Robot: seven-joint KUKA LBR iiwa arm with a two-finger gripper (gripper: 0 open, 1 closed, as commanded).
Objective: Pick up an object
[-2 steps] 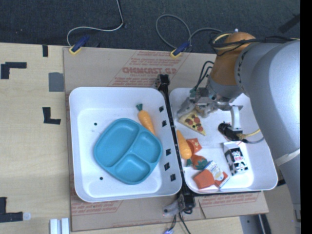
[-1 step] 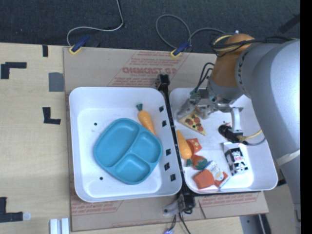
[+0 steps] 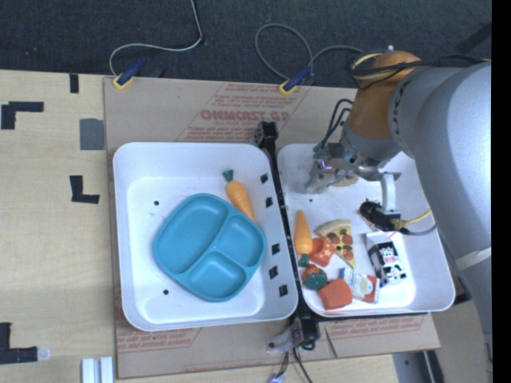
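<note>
My gripper (image 3: 322, 174) hangs over the bare far-left part of the right bin (image 3: 435, 294), under the orange-banded wrist. Toys lie nearer the camera in that bin: an orange cone-shaped carrot (image 3: 303, 231), a pizza slice (image 3: 339, 235), a red tomato piece (image 3: 322, 250), a green piece (image 3: 314, 278), a red-orange block (image 3: 335, 294) and a white card with black print (image 3: 386, 261). None of them touches the gripper. The nearest, the orange carrot, is a short way below it in the view.
The left bin (image 3: 132, 214) holds a blue divided plate (image 3: 209, 246) and a small carrot with a green top (image 3: 238, 197) near the divider. A black clip strip (image 3: 275, 214) runs between the bins. The arm's grey body covers the right bin's far right.
</note>
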